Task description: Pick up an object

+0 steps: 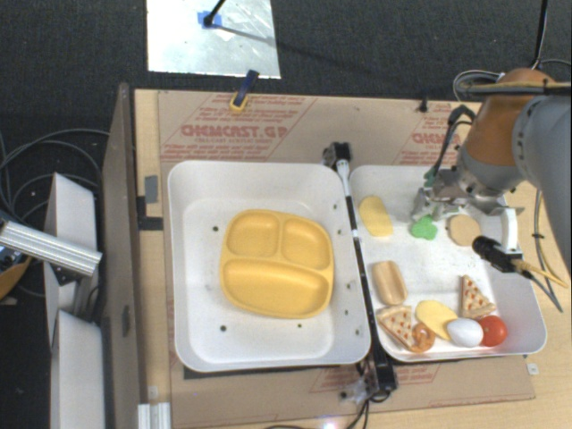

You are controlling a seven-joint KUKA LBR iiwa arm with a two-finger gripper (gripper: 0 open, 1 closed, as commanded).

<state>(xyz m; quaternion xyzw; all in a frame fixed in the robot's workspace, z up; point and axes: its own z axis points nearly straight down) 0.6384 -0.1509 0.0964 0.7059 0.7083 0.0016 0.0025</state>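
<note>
Hovering in the right bin point(536, 324), gripper point(432, 211) sits just over the green object point(424, 230); jaws' state can't be told; round cookie point(464, 230) beside it; yellow tray point(277, 263) in left bin point(192, 266).

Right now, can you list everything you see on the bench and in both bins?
Bins: two, white, side by side.
Divided plate: one, yellow, left bin.
Yellow food piece: one, right bin, upper left.
Green piece: one, beside the gripper.
Cookie: one, tan, right of the green piece.
Bread roll: one, tan, right bin centre.
Pizza slices: two, near front edge.
Egg: one, white.
Tomato: one, red.
Arm: one, grey and orange, from the right.
Gripper: one, over the right bin.
</note>
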